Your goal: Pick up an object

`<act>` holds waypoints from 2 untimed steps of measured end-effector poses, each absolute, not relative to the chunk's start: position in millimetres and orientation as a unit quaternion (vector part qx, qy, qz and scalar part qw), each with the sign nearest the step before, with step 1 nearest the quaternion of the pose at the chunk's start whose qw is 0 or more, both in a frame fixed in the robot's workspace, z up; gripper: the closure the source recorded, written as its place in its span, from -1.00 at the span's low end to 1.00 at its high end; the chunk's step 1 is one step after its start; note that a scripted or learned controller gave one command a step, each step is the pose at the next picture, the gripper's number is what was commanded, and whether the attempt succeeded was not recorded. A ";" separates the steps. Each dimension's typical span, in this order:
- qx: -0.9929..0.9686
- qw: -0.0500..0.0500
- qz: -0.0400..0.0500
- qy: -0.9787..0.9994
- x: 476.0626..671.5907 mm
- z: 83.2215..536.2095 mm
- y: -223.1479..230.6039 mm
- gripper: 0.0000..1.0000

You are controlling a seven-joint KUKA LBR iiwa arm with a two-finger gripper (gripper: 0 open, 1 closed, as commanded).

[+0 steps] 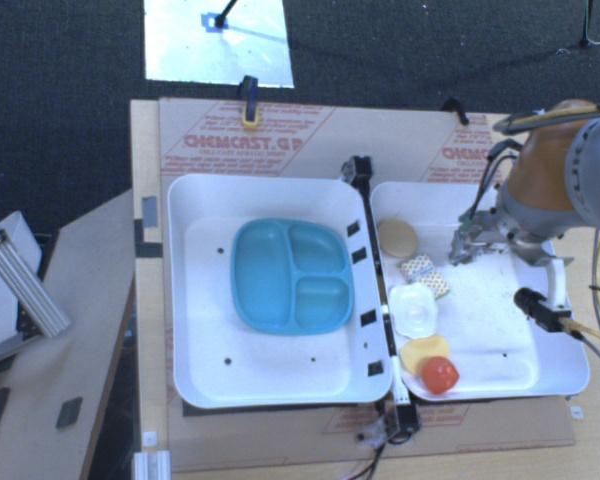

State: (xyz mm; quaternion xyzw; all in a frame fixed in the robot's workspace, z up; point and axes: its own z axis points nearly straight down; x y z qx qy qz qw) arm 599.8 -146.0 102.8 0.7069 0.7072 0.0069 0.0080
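The right bin holds several small objects along its left side. A tan round disc lies at the back. In front of it lies a blue-and-yellow checkered piece, then a white cup-like piece, then a yellow piece with a red ball touching its front. My gripper hangs over the back middle of this bin, to the right of the tan disc and the checkered piece, with nothing seen in it.
The left bin holds a blue divided plate. A black divider runs between the bins. The grey arm with its orange band and a black cable fitting stand over the right bin's right side.
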 end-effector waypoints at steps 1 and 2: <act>0.706 0.004 0.002 0.709 608.6 165.1 -149.0 1.00; 0.705 0.003 0.002 0.709 610.2 209.6 -149.2 1.00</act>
